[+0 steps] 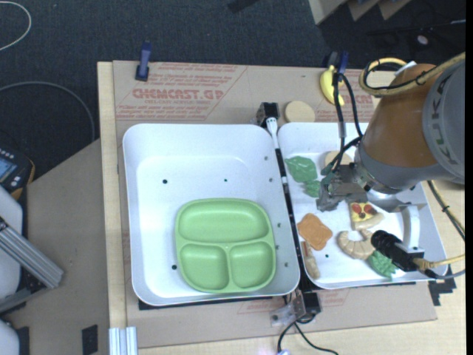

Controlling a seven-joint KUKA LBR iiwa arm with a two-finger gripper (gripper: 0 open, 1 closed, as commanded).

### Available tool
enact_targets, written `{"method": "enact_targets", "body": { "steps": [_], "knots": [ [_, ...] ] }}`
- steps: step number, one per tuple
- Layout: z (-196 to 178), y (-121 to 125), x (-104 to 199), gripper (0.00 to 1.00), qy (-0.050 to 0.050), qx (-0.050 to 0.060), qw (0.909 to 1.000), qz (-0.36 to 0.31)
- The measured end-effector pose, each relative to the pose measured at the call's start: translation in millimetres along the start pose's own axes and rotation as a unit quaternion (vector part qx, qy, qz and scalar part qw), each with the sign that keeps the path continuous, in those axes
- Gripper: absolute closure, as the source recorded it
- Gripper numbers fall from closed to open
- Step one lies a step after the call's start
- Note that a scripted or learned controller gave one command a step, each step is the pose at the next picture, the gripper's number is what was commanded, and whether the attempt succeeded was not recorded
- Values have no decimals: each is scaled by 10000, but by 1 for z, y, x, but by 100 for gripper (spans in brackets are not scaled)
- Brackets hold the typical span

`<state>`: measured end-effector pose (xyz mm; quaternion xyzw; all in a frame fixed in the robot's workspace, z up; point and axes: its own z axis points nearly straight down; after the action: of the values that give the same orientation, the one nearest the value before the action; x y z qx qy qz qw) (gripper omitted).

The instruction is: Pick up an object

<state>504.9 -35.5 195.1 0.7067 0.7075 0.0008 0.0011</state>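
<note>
Sees the tool low over the right bin, toward its left wall, under the arm. Cannot tell whether spread or pressed together. Finds a green leafy piece just left of the tool, near the bin's far left corner. Finds an orange toast-like piece by the left wall, a pizza slice just beside the tool, and a tan croissant near the front edge. Finds a green divided plate toward the left bin's front edge.

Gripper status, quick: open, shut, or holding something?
Gripper: cannot be told from this view. It is down in the right bin, just beside the green toy piece.
</note>
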Motion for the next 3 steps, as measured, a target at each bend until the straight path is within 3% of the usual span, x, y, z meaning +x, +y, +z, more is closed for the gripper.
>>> {"method": "enact_targets", "body": {
  "steps": [1,2,3],
  "knots": [
    [-1,-27,60,100,17,36,10000,-21],
    [-11,-25,57,100,7,19,10000,3],
    [-32,-25,88,100,5,-3,10000,-13]
  ]
}}
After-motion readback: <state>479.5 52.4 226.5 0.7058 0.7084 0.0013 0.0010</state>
